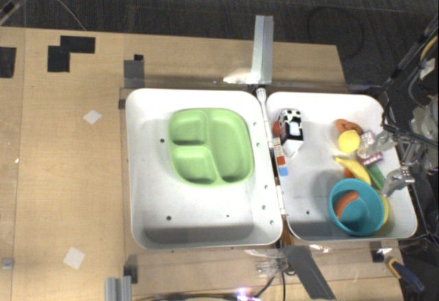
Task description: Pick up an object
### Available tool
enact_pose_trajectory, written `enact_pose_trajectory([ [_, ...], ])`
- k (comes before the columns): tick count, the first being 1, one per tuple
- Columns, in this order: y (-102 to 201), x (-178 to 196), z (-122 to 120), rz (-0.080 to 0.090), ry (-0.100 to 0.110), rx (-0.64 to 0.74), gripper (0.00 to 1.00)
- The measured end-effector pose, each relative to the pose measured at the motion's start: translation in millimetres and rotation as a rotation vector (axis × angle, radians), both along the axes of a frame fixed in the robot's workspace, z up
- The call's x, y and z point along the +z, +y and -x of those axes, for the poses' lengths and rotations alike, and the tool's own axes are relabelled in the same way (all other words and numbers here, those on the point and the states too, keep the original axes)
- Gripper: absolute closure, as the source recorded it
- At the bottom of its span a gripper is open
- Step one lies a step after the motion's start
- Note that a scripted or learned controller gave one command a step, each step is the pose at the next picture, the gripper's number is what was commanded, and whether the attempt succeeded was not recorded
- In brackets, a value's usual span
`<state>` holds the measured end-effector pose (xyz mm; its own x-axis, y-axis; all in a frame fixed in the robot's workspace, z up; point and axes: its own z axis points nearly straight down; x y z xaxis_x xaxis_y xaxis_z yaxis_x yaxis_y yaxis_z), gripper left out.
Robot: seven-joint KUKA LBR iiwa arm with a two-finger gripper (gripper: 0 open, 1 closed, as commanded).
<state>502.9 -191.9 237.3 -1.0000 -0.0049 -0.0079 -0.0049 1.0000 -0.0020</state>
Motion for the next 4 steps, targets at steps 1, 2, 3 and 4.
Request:
enact_pose_trajectory([
  [1, -12, -126, 2, -0.004, 0.010, -0.154, 0.00],
  [2, -4, -143, -22, 0.000, -0.016, -0.319, 0.00],
  [3, 34, -145, -13, 0.003, -0.014, -0.134, 0.00],
  [4, 49, -145, 7, 0.003, -0.025, -0.207, 0.00],
])
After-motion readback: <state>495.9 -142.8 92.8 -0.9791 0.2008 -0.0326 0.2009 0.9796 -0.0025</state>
